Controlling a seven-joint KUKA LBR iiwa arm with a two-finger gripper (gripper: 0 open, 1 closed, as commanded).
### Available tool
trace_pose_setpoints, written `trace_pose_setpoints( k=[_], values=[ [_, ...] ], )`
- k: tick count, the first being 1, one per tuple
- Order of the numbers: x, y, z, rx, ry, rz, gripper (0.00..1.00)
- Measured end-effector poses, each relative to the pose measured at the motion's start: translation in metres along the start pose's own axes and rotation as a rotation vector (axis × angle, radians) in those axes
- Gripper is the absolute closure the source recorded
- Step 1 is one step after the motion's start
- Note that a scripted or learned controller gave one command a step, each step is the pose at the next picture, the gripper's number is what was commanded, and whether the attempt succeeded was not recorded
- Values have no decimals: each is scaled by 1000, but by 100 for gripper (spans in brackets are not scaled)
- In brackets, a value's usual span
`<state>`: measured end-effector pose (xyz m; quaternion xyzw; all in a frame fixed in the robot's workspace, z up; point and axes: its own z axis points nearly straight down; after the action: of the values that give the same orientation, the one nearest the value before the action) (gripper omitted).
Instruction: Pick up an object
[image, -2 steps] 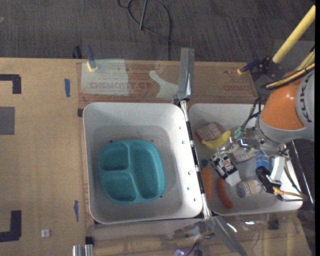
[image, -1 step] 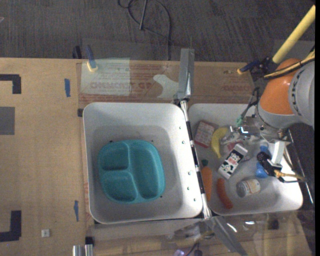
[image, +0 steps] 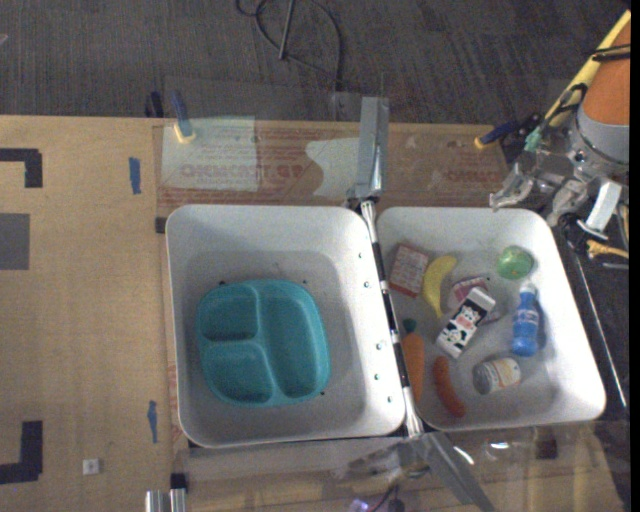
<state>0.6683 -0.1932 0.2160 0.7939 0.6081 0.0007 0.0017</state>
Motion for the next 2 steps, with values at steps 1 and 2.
trace_pose_setpoints(
  k=[1,2],
  values=[
    [-3,-34,26,4,0,-20,0],
    [-23,-60,120,-7,1,-82,0]
  ],
)
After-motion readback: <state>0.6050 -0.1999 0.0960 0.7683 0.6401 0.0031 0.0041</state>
